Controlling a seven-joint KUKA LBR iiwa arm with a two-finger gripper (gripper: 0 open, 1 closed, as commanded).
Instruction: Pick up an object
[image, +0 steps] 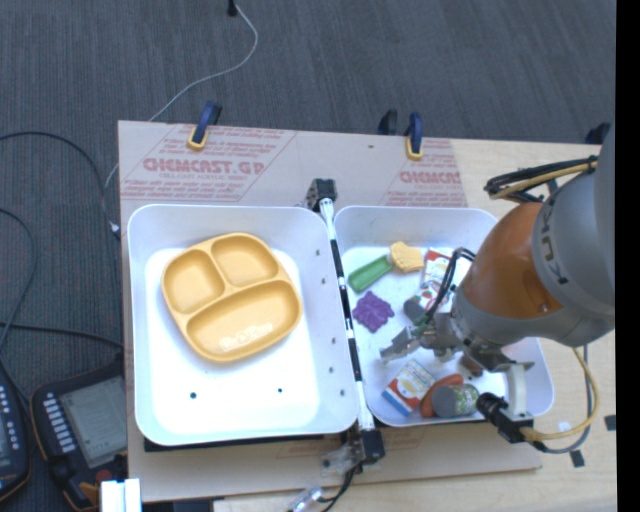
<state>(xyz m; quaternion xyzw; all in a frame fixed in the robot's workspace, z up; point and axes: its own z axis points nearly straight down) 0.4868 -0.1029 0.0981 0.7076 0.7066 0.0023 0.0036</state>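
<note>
Gripper (405, 342) is low in the right bin (352, 300), fingers spread wide w/ nothing between them, just right of the purple piece (372, 311). Risk: closing on air or nudging the purple piece toward the bin wall. Arm hides items behind it; the near packet (409, 384) is partly covered.

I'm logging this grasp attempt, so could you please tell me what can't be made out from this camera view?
- End effector: small and dark against the clutter in the camera view; whether it grips anything cannot be told.
- Right bin: its right side is covered by the arm.
- Packet: partly behind the arm; print too small to read.
- Items at the near edge: overlapping, hard to separate.
</note>
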